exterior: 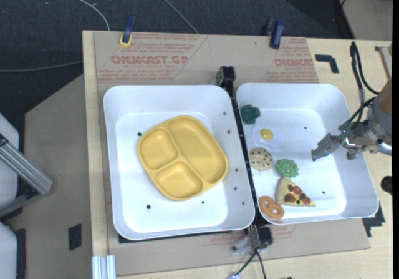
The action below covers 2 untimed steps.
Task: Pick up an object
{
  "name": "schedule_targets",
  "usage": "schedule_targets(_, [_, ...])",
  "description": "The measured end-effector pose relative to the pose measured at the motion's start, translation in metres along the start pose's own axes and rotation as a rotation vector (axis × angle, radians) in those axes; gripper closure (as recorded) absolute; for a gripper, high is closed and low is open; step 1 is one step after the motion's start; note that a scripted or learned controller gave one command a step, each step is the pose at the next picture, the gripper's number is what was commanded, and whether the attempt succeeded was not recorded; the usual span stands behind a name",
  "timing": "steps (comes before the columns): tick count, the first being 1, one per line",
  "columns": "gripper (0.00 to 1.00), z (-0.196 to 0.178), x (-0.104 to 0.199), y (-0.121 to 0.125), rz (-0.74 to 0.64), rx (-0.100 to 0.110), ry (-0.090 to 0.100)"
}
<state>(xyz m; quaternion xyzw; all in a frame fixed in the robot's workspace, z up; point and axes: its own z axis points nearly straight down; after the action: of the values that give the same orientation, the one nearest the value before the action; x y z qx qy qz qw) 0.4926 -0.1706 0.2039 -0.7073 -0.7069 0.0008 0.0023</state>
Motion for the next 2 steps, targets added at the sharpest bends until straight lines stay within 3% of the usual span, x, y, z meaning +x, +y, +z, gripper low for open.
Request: schedule_targets(2, [0.0, 0.115, 0.001, -0.001, 0.0, 0.001, 0.001])
